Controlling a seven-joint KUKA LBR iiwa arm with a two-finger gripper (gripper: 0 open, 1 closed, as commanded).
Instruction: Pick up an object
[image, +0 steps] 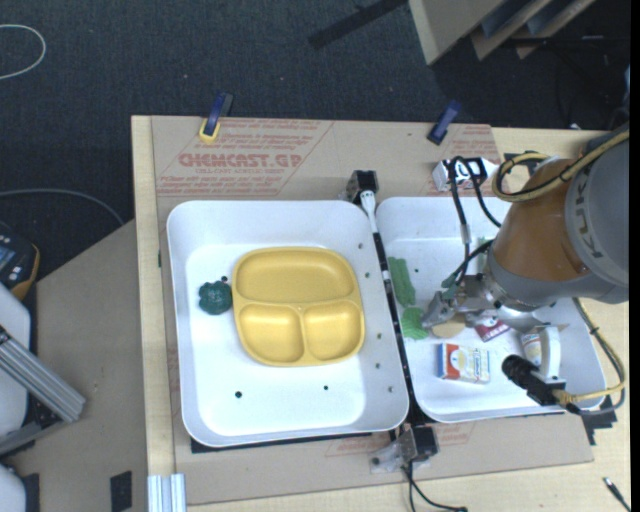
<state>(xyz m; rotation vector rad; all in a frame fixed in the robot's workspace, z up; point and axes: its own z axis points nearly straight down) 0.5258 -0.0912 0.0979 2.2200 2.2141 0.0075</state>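
From above we saw our gripper (447, 312) low in the right bin (430, 225), by its left wall; whether it was apart or together we could not tell. We judged a grasp might fail here: the green object (403, 283) lay tight against that wall, and the small box (464, 362) and other bits crowded close, so something could get nudged aside. The green object looked long, thin and soft, running along the wall to a wider lump near the gripper. A yellow tray (298, 303) and a dark green lump (214, 296) sat in the left bin (270, 415)
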